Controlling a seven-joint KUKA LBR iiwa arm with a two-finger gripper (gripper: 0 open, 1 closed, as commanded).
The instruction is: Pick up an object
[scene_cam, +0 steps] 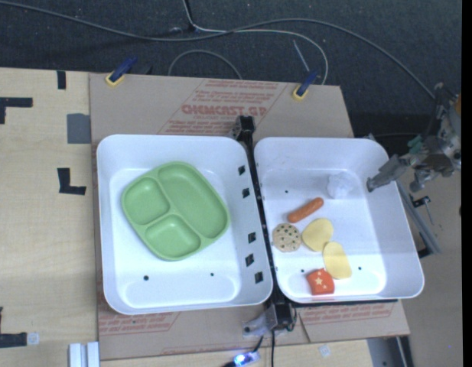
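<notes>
step: approach, nothing gripped | tool [381, 179] at right bin [388, 281] right rim, open/closed: can't tell | targets in right bin: sausage [305, 209], cookie [286, 237], two yellow chips [318, 234], red piece [320, 281], clear lump [339, 184] | green tray [174, 209] in left bin | tip: take the sausage, it lies apart; straddle the short axis, descend vertical

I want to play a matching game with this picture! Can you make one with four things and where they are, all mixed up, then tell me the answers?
Things:
1. green divided plate
2. orange carrot-like stick
3. round cookie
4. red block

Places:
A. right bin, nearest the front edge
B. left bin
C. right bin, just left of a yellow piece
D. right bin, above the cookie, near a clear crumpled piece

Pairs: 1-B, 2-D, 3-C, 4-A
</notes>
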